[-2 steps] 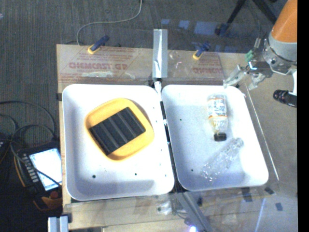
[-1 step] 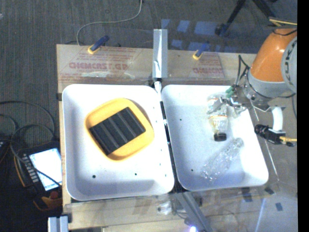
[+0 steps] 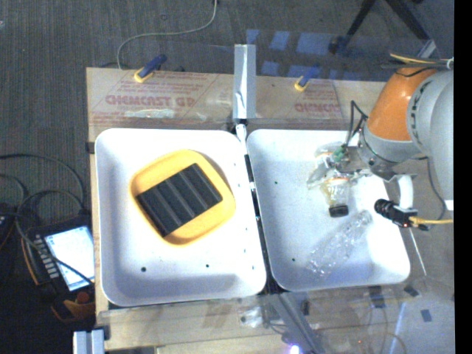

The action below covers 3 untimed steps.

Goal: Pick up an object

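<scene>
Gripper [image 3: 335, 174] sits low in the right bin [image 3: 287, 198], far-right part; can't tell its state. Clear plastic bottle [image 3: 341, 242] lies just nearer, long axis running diagonally near-left to far-right. Yellow tray [image 3: 184, 195] is in left bin.

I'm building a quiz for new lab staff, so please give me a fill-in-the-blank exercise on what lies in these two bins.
1. The yellow object with a black ribbed top lies in the ____ bin of the view.
2. The clear plastic bottle lies on its ____ in the right bin.
3. The band above the arm's wrist is ____.
4. The gripper is over the ____ bin.

Missing words: left; side; orange; right
</scene>
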Available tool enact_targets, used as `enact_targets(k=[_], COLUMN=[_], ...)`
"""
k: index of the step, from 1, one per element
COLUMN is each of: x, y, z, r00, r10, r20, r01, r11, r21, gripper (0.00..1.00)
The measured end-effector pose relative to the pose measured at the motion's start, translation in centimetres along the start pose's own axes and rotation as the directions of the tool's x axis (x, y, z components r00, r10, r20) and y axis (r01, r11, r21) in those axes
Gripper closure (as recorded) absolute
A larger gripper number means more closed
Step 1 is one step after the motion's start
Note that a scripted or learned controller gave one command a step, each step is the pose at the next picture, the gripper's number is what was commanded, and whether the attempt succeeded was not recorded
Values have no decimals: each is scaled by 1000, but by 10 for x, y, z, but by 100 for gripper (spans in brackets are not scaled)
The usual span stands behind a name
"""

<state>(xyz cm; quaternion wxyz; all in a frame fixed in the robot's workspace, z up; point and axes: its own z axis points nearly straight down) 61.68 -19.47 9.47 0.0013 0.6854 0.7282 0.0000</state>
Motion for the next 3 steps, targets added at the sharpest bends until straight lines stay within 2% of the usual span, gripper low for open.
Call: enact_targets(k=[1,2,3], x=[1,61,33], y=[1,28,11], z=[-10,-81,-142], r00=[1000,999,1000], r10=[-1,-49,28], r20=[-2,-2,0], r01=[1,49,-28], r11=[1000,999,1000], r21=[-2,2,3], gripper=[100,100,100])
